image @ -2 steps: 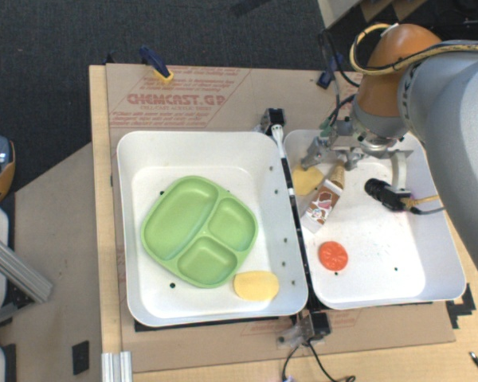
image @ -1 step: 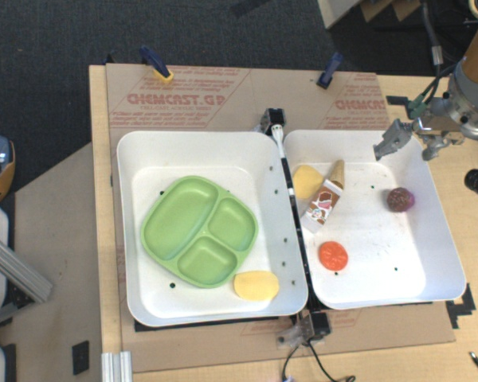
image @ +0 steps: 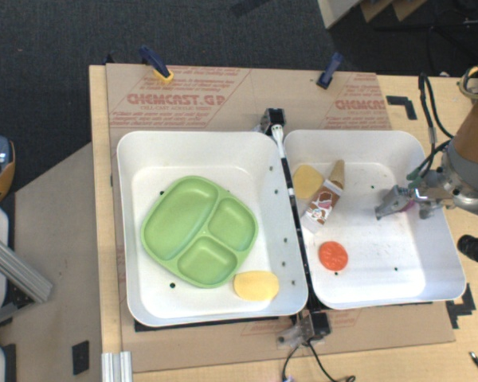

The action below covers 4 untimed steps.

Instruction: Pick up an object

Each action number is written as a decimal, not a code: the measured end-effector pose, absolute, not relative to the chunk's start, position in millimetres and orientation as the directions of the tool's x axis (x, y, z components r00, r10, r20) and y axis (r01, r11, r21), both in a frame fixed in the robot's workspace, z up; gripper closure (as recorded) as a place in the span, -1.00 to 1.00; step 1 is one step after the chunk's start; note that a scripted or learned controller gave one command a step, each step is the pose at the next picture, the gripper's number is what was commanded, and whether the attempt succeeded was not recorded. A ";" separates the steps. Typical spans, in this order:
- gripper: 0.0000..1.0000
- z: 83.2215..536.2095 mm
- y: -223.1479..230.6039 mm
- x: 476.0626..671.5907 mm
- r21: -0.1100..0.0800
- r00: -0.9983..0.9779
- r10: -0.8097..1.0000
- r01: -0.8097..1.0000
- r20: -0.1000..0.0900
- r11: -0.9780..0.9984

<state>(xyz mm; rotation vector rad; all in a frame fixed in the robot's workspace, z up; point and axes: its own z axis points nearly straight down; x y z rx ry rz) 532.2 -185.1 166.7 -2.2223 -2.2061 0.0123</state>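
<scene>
The gripper [image: 392,204] hangs narrow and empty right of a flat, round orange-red disc [image: 332,256]

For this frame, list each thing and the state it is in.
Green divided plate: flat in the left bin, nothing in its compartments.
Yellow piece: in the left bin, at the plate's corner.
Tan piece: lying in the right bin.
Small carton: on its side.
Red disc: lying flat.
Gripper: low in the right bin, holding nothing.
</scene>
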 end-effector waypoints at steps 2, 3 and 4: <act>-1.00 85.6 -105.8 605.7 0.007 -0.003 1.000 1.000 -0.008 0.003; 1.00 96.2 -106.5 604.0 0.006 0.001 1.000 1.000 -0.004 -0.001; 1.00 326.0 -44.5 579.7 0.019 -0.007 1.000 1.000 0.000 0.007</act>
